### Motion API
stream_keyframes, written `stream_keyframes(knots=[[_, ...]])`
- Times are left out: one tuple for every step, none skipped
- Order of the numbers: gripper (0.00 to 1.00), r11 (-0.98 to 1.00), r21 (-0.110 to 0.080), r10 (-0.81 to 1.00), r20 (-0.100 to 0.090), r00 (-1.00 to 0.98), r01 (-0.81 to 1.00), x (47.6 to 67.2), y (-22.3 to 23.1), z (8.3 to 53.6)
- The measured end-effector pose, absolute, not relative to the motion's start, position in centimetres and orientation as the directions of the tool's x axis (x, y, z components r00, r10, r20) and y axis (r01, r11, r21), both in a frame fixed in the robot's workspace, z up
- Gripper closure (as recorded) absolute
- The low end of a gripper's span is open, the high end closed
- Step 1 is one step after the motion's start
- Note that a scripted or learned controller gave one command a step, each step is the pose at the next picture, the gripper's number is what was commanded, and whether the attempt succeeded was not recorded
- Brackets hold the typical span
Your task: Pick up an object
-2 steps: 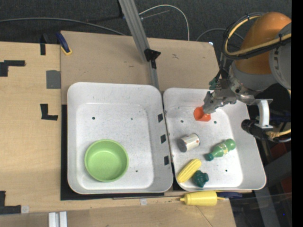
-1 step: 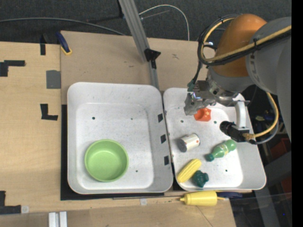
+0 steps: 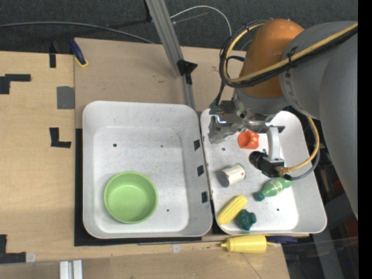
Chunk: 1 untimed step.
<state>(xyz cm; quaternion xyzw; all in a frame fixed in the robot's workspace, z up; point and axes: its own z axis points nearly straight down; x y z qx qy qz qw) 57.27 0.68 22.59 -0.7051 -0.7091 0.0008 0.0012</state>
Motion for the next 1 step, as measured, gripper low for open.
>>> stream_keyframes(knots=[[1.00,0.008,-0.001,1.000,0.002,-0.008,1.000,57.97,6.52,23.48]])
